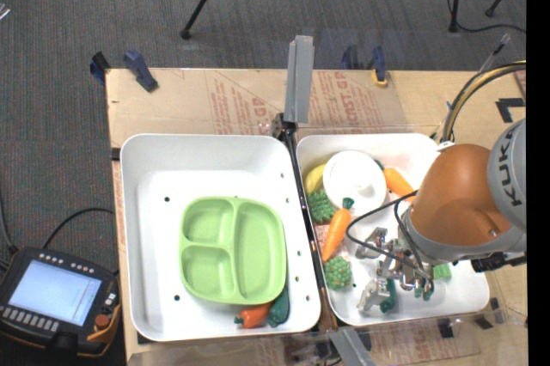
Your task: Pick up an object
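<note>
The right bin holds toy food: a white cup, a yellow piece, an orange carrot, a second carrot, a green broccoli and another broccoli. My gripper hangs low over the bin's front part, right of the lower broccoli, with a dark green piece at its fingertips. A small green item lies under the wrist. The orange band hides the bin's right part.
The left bin carries a light green divided plate. At its front edge lie an orange carrot and a dark green piece. A grey post stands behind the bins. A teach pendant sits at lower left.
</note>
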Motion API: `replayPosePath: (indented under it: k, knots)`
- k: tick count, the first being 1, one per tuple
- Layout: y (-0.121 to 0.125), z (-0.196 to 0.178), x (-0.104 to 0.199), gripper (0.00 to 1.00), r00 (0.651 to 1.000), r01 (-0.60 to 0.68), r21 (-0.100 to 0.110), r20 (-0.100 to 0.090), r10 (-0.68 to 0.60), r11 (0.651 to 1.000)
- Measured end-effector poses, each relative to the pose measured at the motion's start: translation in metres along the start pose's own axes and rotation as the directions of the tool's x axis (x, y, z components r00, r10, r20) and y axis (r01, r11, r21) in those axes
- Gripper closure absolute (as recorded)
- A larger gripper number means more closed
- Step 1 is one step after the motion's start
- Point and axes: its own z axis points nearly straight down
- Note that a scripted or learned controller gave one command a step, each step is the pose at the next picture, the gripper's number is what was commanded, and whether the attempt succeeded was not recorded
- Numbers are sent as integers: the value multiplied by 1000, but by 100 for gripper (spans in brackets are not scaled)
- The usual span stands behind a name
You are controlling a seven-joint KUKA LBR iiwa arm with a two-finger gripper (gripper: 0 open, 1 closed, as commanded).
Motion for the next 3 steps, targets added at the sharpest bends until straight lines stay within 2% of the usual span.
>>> replayPosePath:
  k: [1, 2, 3]
  knots:
    - [55, -106, -63, 0, 999, 32, -3, 15, -32, 999]
    - [39, -24, -72, 0, 998, -56, -3, 12, 56, 998]
    - [18, -11, -70, 0, 990, -141, -6, 22, 142, 990]
